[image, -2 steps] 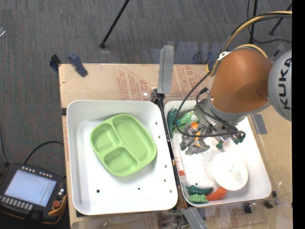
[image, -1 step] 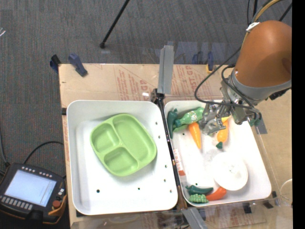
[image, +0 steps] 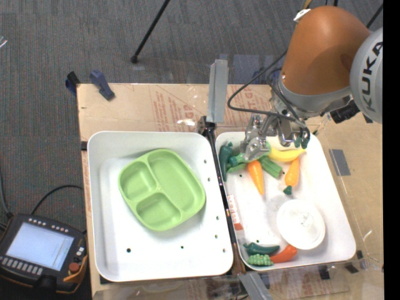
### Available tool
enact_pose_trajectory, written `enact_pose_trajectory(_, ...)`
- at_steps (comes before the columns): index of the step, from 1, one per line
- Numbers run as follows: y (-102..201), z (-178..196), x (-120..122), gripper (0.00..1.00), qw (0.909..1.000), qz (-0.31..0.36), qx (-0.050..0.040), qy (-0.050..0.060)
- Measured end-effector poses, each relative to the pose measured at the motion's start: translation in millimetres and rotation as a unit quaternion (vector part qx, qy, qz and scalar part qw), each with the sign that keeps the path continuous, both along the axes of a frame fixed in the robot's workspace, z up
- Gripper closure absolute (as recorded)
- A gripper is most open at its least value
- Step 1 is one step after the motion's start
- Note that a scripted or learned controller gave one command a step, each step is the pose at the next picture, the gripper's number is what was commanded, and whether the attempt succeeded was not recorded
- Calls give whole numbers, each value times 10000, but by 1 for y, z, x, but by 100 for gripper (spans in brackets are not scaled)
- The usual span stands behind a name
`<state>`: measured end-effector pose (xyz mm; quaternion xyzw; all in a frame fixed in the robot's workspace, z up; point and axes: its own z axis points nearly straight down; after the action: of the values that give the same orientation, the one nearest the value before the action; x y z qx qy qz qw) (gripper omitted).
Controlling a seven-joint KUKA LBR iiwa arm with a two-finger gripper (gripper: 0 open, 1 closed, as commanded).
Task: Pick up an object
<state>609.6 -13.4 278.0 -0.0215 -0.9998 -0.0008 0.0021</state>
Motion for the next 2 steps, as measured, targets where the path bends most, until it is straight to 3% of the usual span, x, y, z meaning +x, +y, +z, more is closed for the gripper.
enact_pose_trajectory(1,0,0,0,0,10000,2,-2,1)
enact_pose_trajectory(2,-25,-98,-28,0,9998,-172,1,56)
